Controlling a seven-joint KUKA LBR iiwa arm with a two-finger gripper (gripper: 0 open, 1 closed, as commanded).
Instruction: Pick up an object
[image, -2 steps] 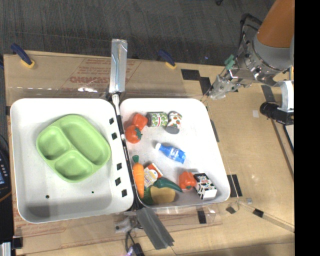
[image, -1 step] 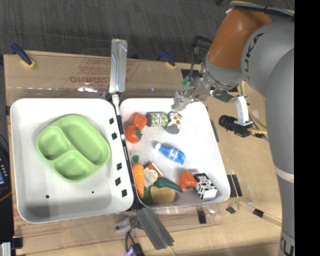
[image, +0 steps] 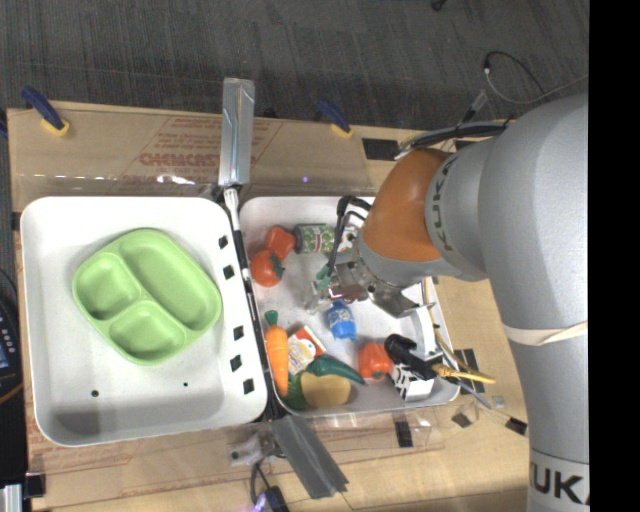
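Observation:
My gripper (image: 333, 282) hangs low over the middle of the right bin (image: 432, 318), below the orange-banded wrist, which covers most of it. Just under it lies a small blue bottle (image: 342, 324). A green can (image: 317, 238) lies at the bin's far side, beside a red pepper (image: 279, 241) and a red tomato (image: 265, 268). Along the near left side are an orange carrot (image: 276, 357), a small red-and-white packet (image: 302, 349) and a yellow toy with a green top (image: 327, 385). An orange-red piece (image: 374, 360) and a black-and-white toy (image: 411, 376) lie near the front right.
The left bin (image: 60, 400) holds a green divided plate (image: 147, 294). A divider with black clips (image: 238, 320) separates the two bins. The arm's grey body (image: 540, 250) covers the right side of the bench. Brown cardboard (image: 150, 140) lies behind the bins.

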